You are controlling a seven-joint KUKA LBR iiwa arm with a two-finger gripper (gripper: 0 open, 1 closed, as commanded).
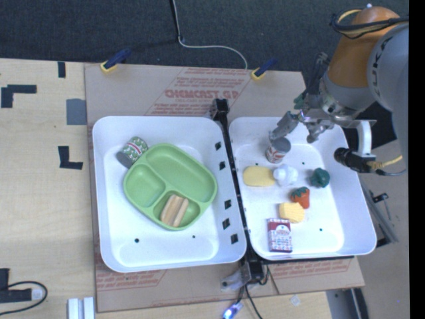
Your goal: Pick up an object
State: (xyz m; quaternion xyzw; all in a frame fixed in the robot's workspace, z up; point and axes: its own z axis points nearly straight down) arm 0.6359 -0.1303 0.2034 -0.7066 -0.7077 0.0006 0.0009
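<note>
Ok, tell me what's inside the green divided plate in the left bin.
The green divided plate holds a hot dog bun in its lower compartment. The other compartments look bare. Whatever lies beneath the bun is covered.

A light wooden bench top carries a brown cardboard sheet held by yellow-and-blue clamps. Behind lies dark carpeted floor, crossed by a thin white cable.

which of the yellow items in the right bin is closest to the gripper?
The pale yellow oval piece, lying just below the gripper beside the small can. The other yellow piece sits lower, under the orange-red toy.
</note>
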